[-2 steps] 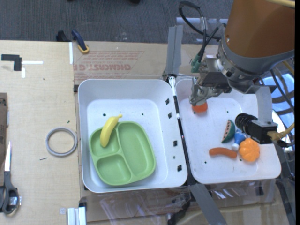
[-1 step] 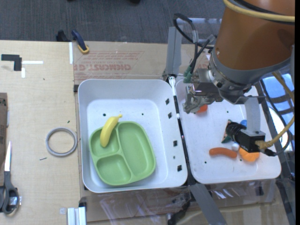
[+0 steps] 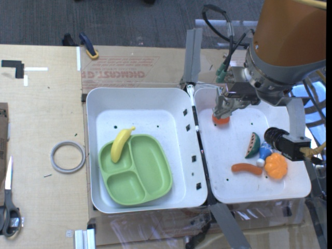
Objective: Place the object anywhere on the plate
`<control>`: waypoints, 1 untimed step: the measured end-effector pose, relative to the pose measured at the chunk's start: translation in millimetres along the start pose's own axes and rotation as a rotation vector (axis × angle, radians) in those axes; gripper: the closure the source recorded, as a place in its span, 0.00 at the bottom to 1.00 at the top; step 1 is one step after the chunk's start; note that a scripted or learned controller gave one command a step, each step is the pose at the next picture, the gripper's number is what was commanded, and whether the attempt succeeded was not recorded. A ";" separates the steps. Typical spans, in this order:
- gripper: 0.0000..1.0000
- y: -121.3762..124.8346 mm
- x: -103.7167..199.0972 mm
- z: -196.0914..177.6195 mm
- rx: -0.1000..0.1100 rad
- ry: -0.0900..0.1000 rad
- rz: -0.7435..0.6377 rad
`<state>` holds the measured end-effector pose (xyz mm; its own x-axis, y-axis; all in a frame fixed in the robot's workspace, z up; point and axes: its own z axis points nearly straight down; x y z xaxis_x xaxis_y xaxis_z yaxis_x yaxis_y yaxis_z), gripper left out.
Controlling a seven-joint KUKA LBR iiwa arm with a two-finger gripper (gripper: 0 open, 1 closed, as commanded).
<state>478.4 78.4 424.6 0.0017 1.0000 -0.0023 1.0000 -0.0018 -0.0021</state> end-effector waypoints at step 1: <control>1.00 0.3 7.4 25.2 0.001 0.000 -0.002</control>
<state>478.6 85.8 399.4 0.0000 1.0000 -0.0027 1.0000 0.0000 -0.0029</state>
